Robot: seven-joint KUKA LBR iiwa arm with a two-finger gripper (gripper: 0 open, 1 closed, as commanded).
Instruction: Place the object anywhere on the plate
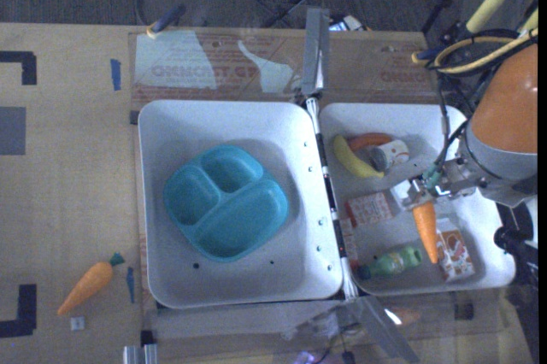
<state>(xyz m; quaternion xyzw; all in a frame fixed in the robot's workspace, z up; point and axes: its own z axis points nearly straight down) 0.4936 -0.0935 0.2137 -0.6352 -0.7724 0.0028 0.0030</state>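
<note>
The arm (504, 119) hangs over the right bin (487, 268), end effector (420, 198) touching a carrot (426, 230).

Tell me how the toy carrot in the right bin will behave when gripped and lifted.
The carrot tapers toward its tip, so it may slide out if pinched low. It looks like smooth, stiff plastic, probably light and somewhat slippery. Its round body could roll off toward the green bottle or the small carton if nudged. The gripper sits right at its thick end.
</note>
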